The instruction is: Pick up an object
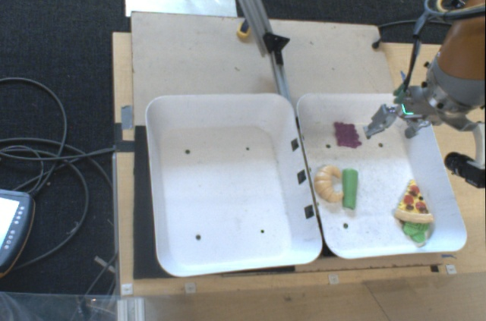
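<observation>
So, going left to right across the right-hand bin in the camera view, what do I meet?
Croissant → green stick lying against it → gripper above the bin's far part → pizza slice near the right wall. The purple piece sits farther back, level with the croissant and stick, so I leave it out.

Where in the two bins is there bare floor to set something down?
The left bin has bare floor wall to wall. In the right bin, free patches lie between the purple piece and the pizza slice, and along the near wall below the donut and green stick. The far right corner is crowded by the pincer.
</observation>
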`<state>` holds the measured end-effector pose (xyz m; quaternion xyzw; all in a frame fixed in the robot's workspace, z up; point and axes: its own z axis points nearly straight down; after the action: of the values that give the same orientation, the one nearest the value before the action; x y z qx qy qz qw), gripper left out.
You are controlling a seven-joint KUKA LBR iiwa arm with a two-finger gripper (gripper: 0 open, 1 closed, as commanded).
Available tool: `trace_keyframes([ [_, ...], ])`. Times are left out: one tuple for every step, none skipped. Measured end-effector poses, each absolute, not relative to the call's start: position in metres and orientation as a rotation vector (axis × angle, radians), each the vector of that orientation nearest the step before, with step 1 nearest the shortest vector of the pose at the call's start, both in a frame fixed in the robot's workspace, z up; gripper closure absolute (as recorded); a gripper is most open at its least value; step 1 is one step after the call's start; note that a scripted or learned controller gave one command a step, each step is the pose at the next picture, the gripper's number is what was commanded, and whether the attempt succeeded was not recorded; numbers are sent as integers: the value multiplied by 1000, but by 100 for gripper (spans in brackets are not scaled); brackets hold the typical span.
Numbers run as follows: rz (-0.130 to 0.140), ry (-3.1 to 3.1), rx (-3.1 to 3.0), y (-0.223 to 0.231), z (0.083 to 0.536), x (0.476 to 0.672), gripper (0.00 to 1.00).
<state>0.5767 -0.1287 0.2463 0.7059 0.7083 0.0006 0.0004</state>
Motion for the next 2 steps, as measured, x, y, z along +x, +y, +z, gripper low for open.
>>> trace_keyframes([
  [-3, 2223, 2223, -136, 201, 573, 0],
  [-4, 2226, 2223, -131, 139, 573, 0],
])
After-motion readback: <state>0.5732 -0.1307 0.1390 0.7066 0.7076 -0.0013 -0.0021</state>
